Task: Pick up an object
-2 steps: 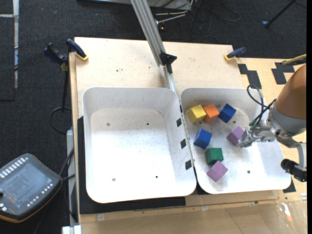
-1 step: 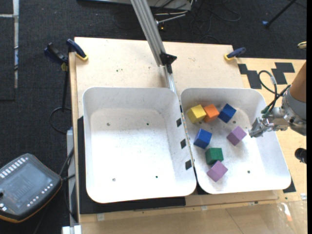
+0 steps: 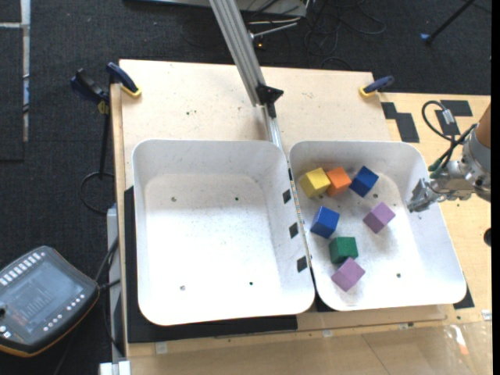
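The gripper [image 3: 416, 199] hangs over the right rim of the right bin [image 3: 437, 268], at the end of the arm [image 3: 469, 166] that comes in from the right. It is small and seen at a slant, so I cannot tell whether it is spread or closed; nothing shows in its grasp.

The main risk, as I judge it, is the crowding at the back of that bin. The yellow cube [image 3: 316, 182] and the orange cube [image 3: 339, 179] sit touching, and a blue cube [image 3: 364, 181] lies just beside the orange one. A descent onto any of these could land on a neighbour's top face or push the row apart instead of closing on one cube. Several cubes also sit turned at odd angles, so a grasp that does not line up with flat sides may squeeze across corners and let the cube slip out. The gripper is also close to the bin wall, and a low sideways move from here could clip the rim.

The safer picks look like the purple cube [image 3: 379, 217] nearest the gripper, or the second purple cube [image 3: 348, 273] at the front. The second blue cube [image 3: 325, 222] stands fairly free, while the green cube [image 3: 343, 248] sits close behind the front purple one.

The left bin [image 3: 156, 162] holds no cubes. Both bins rest side by side on the table [image 3: 195, 92].
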Available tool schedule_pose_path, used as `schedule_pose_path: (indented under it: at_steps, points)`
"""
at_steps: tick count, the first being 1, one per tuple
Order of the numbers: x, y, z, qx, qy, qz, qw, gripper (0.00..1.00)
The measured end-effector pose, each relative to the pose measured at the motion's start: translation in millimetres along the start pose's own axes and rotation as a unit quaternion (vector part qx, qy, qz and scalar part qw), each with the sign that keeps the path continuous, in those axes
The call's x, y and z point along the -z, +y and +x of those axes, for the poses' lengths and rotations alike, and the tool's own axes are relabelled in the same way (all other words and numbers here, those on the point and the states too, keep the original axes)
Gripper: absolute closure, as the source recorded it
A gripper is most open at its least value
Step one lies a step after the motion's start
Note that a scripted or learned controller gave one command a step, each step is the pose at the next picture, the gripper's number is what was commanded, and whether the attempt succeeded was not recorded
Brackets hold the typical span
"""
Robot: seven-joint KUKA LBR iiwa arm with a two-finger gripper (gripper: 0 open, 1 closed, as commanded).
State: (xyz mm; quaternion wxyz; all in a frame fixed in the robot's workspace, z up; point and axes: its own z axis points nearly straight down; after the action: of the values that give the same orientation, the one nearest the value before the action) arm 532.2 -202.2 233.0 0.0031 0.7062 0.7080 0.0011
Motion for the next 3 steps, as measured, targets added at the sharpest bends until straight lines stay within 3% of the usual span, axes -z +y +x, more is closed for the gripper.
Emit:
schedule_pose_path:
  at_steps: [1,3]
  points:
    - [-9,7,56,0.003,0.002,0.003,1.0000,1.00]
    - [10,35,169,0.003,0.002,0.002,1.0000,1.00]
